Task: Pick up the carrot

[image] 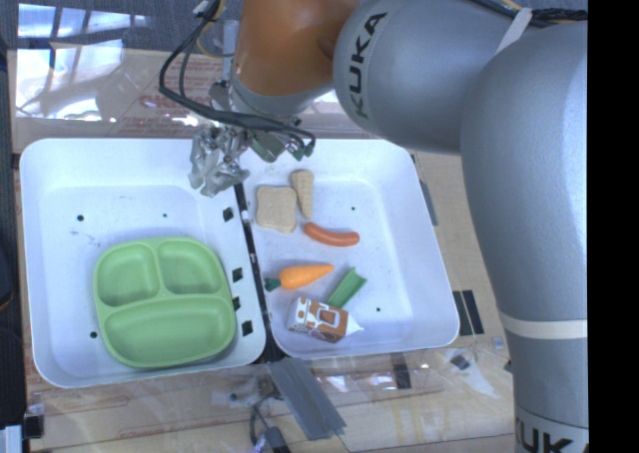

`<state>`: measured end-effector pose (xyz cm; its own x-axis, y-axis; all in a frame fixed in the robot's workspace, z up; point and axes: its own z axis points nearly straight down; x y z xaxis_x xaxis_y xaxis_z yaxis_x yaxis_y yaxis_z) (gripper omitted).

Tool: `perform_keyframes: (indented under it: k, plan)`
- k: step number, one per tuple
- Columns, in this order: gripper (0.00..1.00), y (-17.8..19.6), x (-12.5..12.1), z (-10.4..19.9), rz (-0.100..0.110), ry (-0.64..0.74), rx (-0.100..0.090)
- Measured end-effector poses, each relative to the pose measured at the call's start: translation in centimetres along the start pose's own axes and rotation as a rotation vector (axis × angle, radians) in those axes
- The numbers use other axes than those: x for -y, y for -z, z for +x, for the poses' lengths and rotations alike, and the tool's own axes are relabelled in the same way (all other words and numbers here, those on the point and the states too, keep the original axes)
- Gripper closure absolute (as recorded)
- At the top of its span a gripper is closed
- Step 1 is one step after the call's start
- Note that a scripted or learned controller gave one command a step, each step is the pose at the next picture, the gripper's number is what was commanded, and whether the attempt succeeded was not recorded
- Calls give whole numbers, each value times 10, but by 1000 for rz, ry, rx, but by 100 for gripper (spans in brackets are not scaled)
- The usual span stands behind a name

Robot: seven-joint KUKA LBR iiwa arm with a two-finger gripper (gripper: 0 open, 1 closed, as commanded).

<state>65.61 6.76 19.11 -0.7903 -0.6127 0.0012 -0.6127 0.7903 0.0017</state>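
1. Nearest the camera, a green divided plate (165, 299) lies flat in the left bin (60, 192), apart from the task.
2. Tool (218, 170) hangs over the bins' shared wall at the far end; whether it is apart or together I cannot tell, and nothing shows in it.
3. Carrot (303, 275) lies in the right bin (399, 271), untouched, well apart from the tool, between the sausage (330, 235) and the carton (319, 320); judged: approach not begun.

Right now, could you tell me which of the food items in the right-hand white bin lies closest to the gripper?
The tan bread slice, at the bin's upper left, just below the gripper; the orange carrot and red sausage lie farther down.
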Motion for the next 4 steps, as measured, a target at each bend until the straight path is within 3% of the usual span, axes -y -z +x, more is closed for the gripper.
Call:
perform_keyframes:
  k: [1,2,3,4]
  plan:
    - [100,26,-80,-20,2,351,3]
    - [100,16,-150,10,0,723,0]
    - [100,49,-202,59,2,1217,0]
    - [100,79,-218,33,2,1518,3]
